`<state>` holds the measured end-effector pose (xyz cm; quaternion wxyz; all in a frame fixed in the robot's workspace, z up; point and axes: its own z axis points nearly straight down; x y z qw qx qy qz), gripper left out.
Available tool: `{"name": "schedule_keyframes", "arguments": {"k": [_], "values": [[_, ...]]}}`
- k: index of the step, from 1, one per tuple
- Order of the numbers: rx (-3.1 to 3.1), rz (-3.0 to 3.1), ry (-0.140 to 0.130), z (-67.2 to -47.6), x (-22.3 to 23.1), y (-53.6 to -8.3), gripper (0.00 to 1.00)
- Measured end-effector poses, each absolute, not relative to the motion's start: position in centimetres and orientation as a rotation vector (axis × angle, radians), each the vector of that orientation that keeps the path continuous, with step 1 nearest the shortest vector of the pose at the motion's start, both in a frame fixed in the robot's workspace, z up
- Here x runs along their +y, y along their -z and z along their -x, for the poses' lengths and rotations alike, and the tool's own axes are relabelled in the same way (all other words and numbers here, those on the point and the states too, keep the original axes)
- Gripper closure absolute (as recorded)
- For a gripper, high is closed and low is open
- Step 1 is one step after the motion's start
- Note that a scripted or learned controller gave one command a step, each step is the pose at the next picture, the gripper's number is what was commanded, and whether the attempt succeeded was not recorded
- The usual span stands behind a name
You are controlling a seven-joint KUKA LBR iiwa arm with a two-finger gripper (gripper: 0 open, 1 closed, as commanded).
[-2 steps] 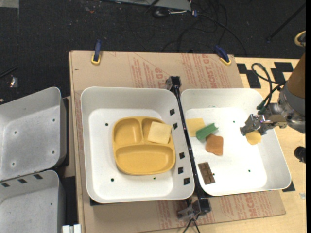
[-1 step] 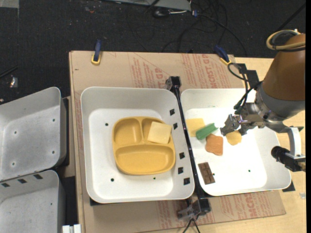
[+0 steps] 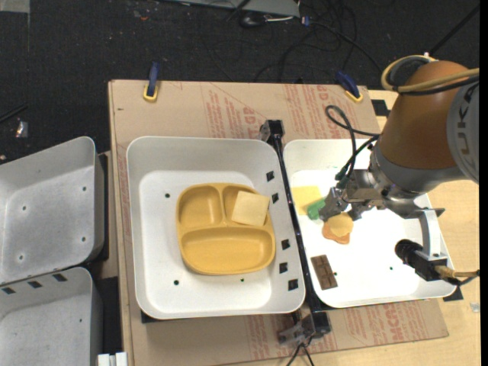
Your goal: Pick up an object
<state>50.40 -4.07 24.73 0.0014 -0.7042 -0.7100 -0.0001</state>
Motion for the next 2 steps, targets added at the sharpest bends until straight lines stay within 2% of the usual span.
{"name": "schedule_keyframes", "arguments": {"k": [2], "values": [[-2.228,2.211,-0.002,-50.6,6.5,-22.3,1.0]]}}
